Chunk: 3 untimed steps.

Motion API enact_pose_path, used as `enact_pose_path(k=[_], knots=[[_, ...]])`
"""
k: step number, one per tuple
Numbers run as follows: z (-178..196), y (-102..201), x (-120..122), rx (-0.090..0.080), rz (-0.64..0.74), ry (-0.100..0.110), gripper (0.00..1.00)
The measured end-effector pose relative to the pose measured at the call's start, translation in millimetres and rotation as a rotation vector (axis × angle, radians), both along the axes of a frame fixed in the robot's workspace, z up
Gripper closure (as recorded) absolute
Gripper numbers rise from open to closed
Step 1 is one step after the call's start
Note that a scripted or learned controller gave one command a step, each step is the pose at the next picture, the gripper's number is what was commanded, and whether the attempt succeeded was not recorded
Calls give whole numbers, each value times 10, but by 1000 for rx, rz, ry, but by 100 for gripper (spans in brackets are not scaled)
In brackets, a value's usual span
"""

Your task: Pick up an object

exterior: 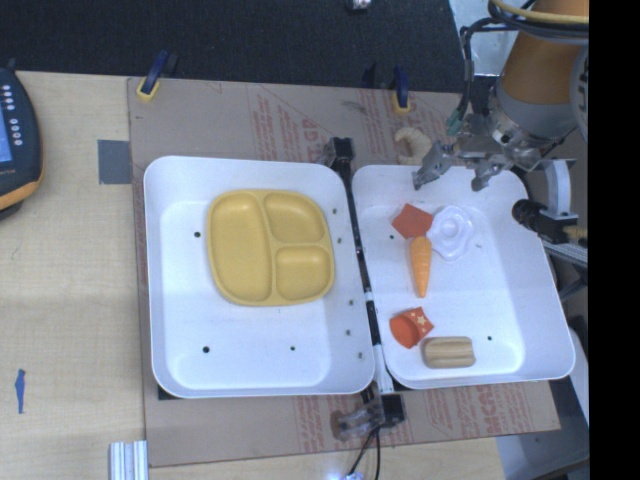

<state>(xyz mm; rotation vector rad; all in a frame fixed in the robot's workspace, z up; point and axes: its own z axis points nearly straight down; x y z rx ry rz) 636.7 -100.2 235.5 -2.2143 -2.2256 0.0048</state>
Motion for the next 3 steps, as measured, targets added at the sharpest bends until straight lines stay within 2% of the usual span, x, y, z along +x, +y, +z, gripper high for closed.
enact_pose_path(k=[1, 2, 3], knots=[[-1428, -211, -538, 2, -2, 11, 0], [-1256, -225, -502, -1, 1, 1, 100], [-387, 767, -415, 3, 7, -7, 100]])
